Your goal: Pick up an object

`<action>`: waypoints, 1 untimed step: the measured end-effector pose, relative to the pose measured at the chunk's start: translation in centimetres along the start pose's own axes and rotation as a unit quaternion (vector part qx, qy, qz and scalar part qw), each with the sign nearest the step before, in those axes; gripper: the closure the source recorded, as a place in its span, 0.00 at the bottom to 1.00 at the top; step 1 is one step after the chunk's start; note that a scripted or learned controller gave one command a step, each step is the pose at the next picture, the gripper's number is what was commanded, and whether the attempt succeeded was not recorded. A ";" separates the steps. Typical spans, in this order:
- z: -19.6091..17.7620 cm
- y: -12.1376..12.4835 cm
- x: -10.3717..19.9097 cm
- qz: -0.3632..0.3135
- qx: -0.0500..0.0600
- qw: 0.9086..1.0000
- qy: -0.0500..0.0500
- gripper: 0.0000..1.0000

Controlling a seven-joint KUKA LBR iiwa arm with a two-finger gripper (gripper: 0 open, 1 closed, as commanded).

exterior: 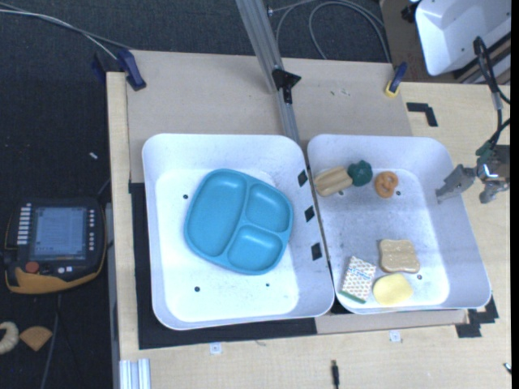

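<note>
The right bin [454, 241] holds several small items. A tan roll [332, 181], a dark green lump [360, 171] and an orange piece [386, 184] lie along its far side. A slice of toast [398, 255], a yellow oval [392, 289] and a checked white-and-green pad [358, 279] lie near its front. My gripper [472, 186] hangs over the bin's right rim, apart from every item. Its fingers are spread open and nothing is between them.
A blue divided plate [238, 219] fills the middle of the left bin [162, 241]. A slanted metal bar [268, 47] runs down to the gap between the bins. A handheld control pad [55, 237] sits on the floor at the left.
</note>
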State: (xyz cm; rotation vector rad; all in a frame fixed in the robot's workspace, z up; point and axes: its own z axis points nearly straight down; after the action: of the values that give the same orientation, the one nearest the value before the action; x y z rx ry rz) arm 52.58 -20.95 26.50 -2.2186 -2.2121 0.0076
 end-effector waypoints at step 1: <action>-0.5 0.2 0.1 -0.002 -0.005 1.000 -0.001 0.00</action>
State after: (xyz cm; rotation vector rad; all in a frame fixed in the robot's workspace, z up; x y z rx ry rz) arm 52.80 -20.90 27.02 -2.2214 -2.2222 -0.0006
